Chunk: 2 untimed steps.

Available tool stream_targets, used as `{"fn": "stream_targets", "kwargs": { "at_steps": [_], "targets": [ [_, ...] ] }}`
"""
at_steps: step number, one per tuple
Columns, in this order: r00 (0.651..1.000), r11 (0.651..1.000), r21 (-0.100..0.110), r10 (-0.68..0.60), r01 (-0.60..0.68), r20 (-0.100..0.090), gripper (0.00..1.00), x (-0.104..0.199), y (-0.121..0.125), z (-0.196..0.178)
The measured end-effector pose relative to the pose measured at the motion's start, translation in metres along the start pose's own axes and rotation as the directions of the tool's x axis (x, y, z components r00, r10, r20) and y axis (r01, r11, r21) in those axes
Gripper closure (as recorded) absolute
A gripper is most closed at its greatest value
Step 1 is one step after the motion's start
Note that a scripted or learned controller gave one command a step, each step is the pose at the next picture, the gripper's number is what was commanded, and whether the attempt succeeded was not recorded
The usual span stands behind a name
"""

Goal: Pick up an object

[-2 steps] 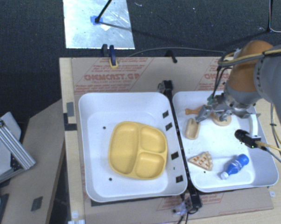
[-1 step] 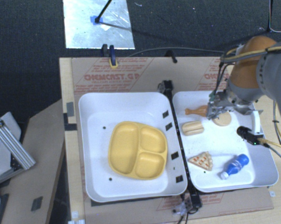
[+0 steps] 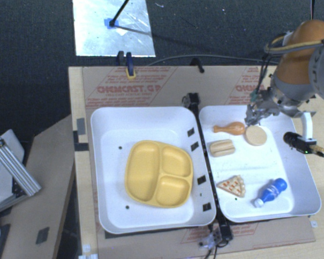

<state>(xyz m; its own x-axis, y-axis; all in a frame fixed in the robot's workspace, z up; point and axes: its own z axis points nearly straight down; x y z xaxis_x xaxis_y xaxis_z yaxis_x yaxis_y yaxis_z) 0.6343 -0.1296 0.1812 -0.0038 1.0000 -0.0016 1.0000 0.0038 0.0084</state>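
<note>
You have two shallow white bins side by side on the bench, meeting along a dark central seam with black clips. The left white bin [image 3: 107, 155] holds a yellow three-compartment plastic plate [image 3: 158, 173] sitting near its middle, with bare floor all round it and widest along the far wall. The right white bin [image 3: 301, 192] carries the small items, and you get the most open room across its middle floor and along its right-hand side. The grey arm with the orange band [image 3: 301, 56] comes in over the far right corner of that bin, and its two-finger gripper [image 3: 254, 116] sits low by the far wall; whether its fingers are spread or closed you cannot tell from here. Just below the gripper lies a round tan biscuit-like disc [image 3: 255, 135], very close to the tip, though contact cannot be judged. Just to its left is a tan toy chicken drumstick [image 3: 231, 128], its thin end pointing towards the seam. Below that rests a short beige hot-dog bun [image 3: 222, 148], near the seam. Towards the near wall lie a triangular toy pizza slice [image 3: 232, 186] and, to its right, a small blue bottle with a white cap [image 3: 271, 192], tipped on its side.
</note>
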Motion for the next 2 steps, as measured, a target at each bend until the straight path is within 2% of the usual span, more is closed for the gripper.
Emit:
{"fn": "stream_targets", "kwargs": {
  "at_steps": [1, 2],
  "targets": [
    [1.000, 1.000, -0.001, 0.000, 0.000, 0.001, 1.00, -0.008, 0.004, -0.063],
    [1.000, 1.000, 0.003, 0.000, 0.000, -0.001, 1.00, -0.008, 0.005, -0.094]
  ]
}}
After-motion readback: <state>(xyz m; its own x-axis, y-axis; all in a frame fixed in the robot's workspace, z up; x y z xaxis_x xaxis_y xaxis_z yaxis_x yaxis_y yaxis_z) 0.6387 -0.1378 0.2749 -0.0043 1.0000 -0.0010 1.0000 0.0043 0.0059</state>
